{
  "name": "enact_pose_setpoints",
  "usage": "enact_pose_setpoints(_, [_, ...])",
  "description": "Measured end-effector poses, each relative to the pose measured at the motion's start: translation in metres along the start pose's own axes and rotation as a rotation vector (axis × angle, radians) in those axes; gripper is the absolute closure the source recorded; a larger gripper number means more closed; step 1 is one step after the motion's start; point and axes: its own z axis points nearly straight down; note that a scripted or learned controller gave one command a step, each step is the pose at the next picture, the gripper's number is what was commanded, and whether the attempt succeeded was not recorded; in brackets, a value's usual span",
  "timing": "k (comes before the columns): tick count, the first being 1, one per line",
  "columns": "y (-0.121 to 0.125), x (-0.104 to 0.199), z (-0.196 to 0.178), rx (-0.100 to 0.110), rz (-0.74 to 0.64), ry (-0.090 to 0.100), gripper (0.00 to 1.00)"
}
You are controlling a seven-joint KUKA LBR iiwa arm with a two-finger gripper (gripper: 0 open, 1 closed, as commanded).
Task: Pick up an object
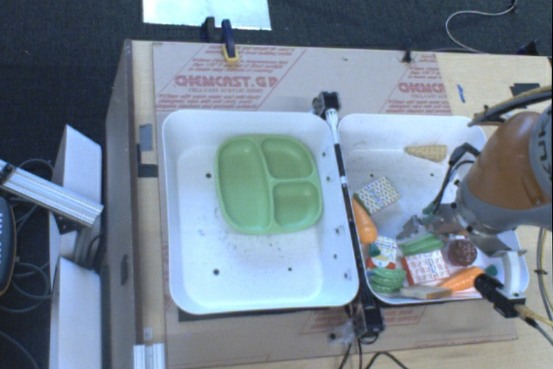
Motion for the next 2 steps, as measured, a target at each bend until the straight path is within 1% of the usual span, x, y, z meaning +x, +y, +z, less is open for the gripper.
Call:
enact_pose_setpoints(1, [0.001, -0.001, -0.011, -0.003, 0.0, -0.001, 1.0])
enact_pose_setpoints(2, [0.007, -0.018, -0.1, -0.004, 0.001, -0.003, 1.0])
